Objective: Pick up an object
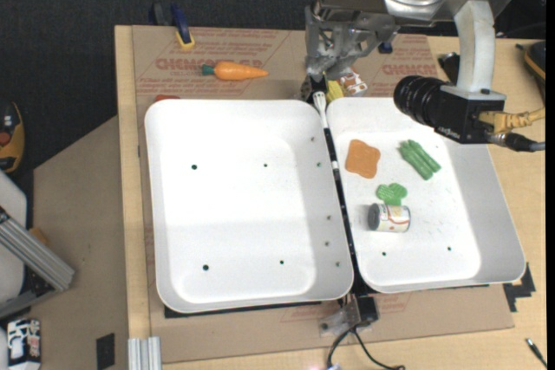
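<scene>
The arm hangs at the far edge of the counter (78,186), and its tool (325,69) sits over the far rim where the two bins meet. Nothing hangs under the tool, and I cannot tell how it is set.

I think the picking has not started yet. The next move looks like a short trip toward the near side, over the right bin (486,221), then straight down onto one toy.

The toys lie in the right bin. An orange chip (362,158) is flat and sits closest to the tool. A green bean pod (420,159) lies just to its right. A little can (390,217) lies on its side, and a small green piece (392,193) touches its far side.

A toy carrot (236,72) lies on the brown board beyond the left bin (173,186).
</scene>
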